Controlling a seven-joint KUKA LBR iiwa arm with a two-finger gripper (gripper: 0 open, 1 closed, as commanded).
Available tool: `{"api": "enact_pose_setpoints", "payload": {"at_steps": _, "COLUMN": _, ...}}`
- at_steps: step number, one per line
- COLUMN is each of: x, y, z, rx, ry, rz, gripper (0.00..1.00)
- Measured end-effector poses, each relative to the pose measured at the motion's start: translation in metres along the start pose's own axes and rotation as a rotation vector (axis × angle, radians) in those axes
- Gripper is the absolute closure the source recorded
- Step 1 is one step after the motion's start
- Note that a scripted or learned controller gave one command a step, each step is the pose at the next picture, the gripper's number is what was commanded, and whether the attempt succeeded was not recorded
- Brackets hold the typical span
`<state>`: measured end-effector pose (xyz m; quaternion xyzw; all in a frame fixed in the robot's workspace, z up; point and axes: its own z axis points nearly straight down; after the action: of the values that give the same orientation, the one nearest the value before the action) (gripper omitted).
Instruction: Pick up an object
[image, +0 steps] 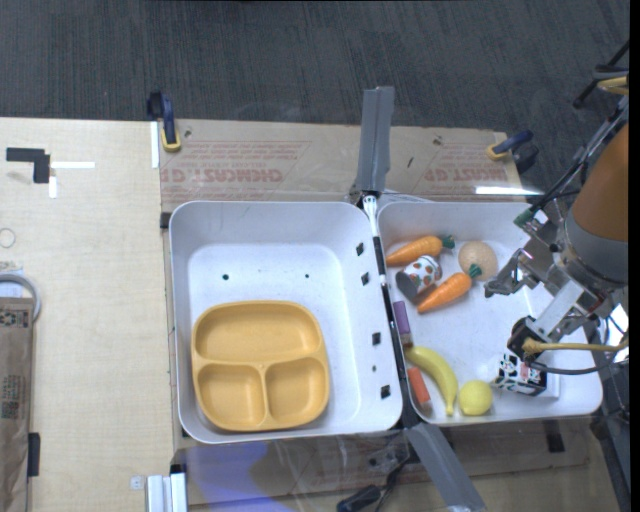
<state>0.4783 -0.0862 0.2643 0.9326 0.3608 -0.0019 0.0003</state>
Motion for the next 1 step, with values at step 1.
{"api": "enact_pose_setpoints", "payload": {"at_steps": 1, "x": 0.0448, "y": 0.0267, "z": 0.0441, "rx": 0.002, "ry": -0.002, "rz": 0.093, "gripper": 0.0}}
